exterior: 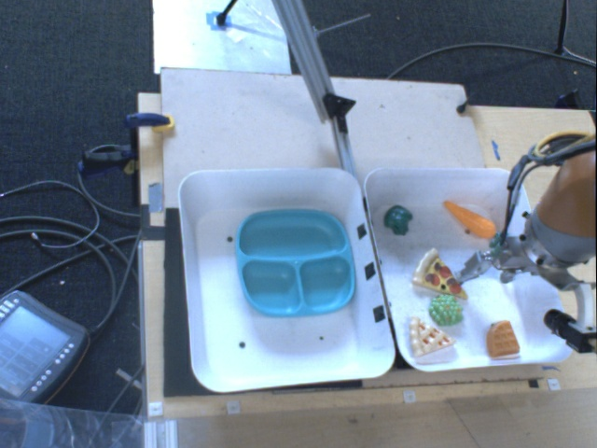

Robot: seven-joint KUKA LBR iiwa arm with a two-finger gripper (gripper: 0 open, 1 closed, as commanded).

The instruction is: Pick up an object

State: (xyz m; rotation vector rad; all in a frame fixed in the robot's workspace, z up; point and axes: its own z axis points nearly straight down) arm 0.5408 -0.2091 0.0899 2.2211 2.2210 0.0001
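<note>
— Where's the gripper (474, 265)?
— Low in the right bin (536, 348), fingers spread apart with nothing between them, tips just beside the pizza slice (436, 274).
— And around it?
— Carrot (469, 218) farther back, broccoli (398, 218) far left, green ball (446, 310) nearer. The blue tray (295, 260) sits in the left bin (210, 343).

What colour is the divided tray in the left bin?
The divided tray is light blue, almost turquoise, seen clearly in the camera view against the white left bin.
</note>
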